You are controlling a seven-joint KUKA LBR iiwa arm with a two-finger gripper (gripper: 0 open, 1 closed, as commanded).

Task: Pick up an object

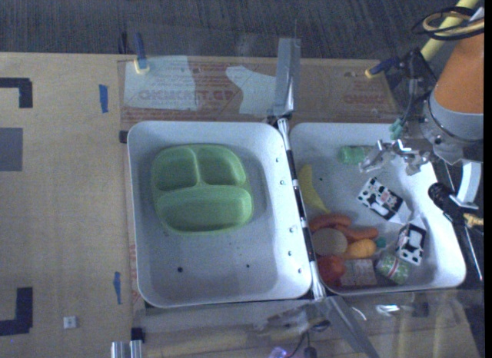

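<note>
1. Far left: tan bench top [61, 218] marked with black corner brackets and short strips of blue tape.
2. Left bin [154, 272], shallow and white, holding one thing: a green divided plate [201, 187] with three compartments, set toward the bin's upper half and lying flat.
3. Behind the bins: a flattened cardboard sheet [200, 87] with a clear panel taped over it.
4. Between the bins: a metal divider strip [296, 210] running front to back.
5. Right bin [446, 272], also white, crowded along its front and left side. A yellow banana [310, 187] lying just beside the divider; below it an orange carrot [330, 222], a pale round item [329, 241], a small orange fruit [360, 250], something red [330, 268] at the front corner, and a green can [393, 268] on its side.
6. Mid-bin: a black-and-white patterned carton [380, 199], with a second similar carton [413, 243] nearer the front right.
7. Upper part of the right bin: a small pale green object [354, 154], lying just left of the gripper [396, 155].
8. Gripper poised low over the bin's back half, nothing visibly grasped; jaw state impossible to tell from this angle.
9. Far right: grey arm with orange band [461, 80], cables trailing above.
</note>
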